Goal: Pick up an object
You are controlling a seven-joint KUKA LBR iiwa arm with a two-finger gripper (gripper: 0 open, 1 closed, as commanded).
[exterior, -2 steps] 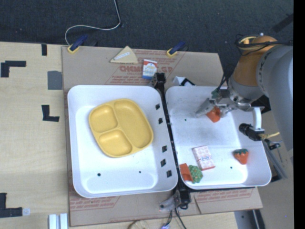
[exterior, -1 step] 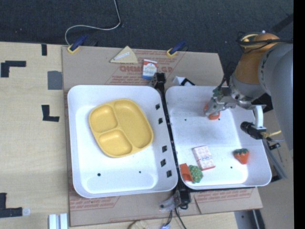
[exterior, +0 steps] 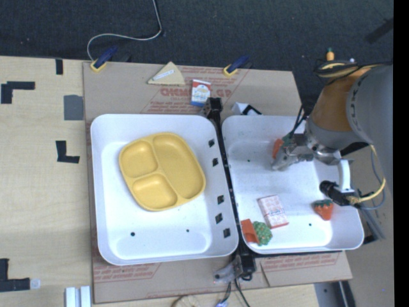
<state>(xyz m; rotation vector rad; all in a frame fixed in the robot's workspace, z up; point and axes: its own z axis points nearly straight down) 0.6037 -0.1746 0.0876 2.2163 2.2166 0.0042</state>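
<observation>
My gripper (exterior: 282, 161) is low in the right bin (exterior: 300, 238), near its back middle, with the grey arm and orange band reaching in from the right. A small orange-red object (exterior: 277, 146) lies right against the gripper's upper left side; whether it is gripped is hidden. A pink and white card (exterior: 272, 211) lies flat in the middle of the bin. At the front left corner sit a green toy (exterior: 261, 232) and an orange piece (exterior: 248, 229) side by side. A small orange toy with a green top (exterior: 324, 208) lies at the right.
The left bin (exterior: 108, 235) holds a yellow divided plate (exterior: 161, 170). Behind the bins on the cardboard are a small red and white box (exterior: 200, 93), a tan wedge (exterior: 167, 75) and two clamps. A black divider with clips runs between the bins.
</observation>
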